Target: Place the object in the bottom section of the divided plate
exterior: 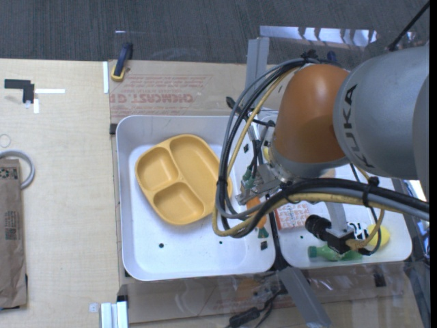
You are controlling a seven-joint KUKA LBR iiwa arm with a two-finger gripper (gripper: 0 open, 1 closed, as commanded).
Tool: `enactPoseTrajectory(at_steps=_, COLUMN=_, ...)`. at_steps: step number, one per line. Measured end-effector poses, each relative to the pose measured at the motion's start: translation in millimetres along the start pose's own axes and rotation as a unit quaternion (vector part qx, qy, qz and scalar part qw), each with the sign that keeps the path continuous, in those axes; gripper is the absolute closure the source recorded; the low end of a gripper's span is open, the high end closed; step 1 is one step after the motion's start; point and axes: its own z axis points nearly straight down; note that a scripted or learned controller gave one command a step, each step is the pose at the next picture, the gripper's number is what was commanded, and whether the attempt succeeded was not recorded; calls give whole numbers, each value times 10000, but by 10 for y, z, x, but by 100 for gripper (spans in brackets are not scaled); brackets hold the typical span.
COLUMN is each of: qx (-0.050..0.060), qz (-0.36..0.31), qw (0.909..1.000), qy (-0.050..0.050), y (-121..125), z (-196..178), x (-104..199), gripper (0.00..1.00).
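Observation:
A yellow divided plate [179, 178] lies in the left white bin [136, 251], toward its upper left. It has one long section on its right side and two smaller ones, and nothing lies in any of them. My gripper [251, 191] hangs at the rim between the two bins, just right of the plate, mostly hidden under the orange wrist band and cables. A small orange thing [255, 200] shows beside it; whether it is held is unclear.
The right bin [399, 251] holds a white and red box [295, 216], a green object [329, 253], a yellow object [379, 236] and a small black and white item [356, 231]. A brown paper bag [10, 231] lies on the bench at far left.

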Motion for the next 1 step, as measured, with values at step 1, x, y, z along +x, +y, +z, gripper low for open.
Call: enactPoseTrajectory(at_steps=1, qx=-10, qz=751, qw=9972, qy=-6, y=600, z=-286, x=-567, gripper=100)
